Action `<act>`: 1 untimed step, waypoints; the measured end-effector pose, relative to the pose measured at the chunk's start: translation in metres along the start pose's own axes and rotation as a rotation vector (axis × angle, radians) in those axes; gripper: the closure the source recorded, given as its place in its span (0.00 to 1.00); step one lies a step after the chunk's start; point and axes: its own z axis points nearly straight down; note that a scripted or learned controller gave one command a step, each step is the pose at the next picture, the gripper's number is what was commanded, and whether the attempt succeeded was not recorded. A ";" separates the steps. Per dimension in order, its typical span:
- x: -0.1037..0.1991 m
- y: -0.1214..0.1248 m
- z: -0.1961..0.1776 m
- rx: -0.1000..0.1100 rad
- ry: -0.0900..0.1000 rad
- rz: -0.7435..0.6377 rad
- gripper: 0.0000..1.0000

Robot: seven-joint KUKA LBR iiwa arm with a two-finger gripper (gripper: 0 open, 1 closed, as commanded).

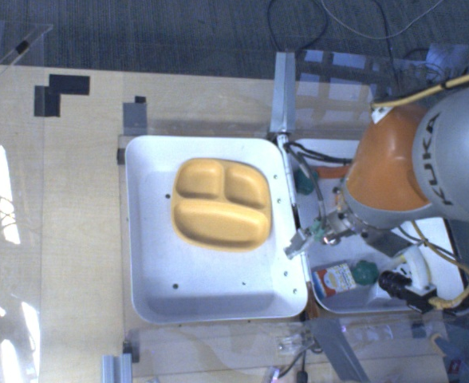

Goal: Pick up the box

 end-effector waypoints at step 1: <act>-0.023 -0.009 -0.007 -0.002 -0.002 -0.029 0.00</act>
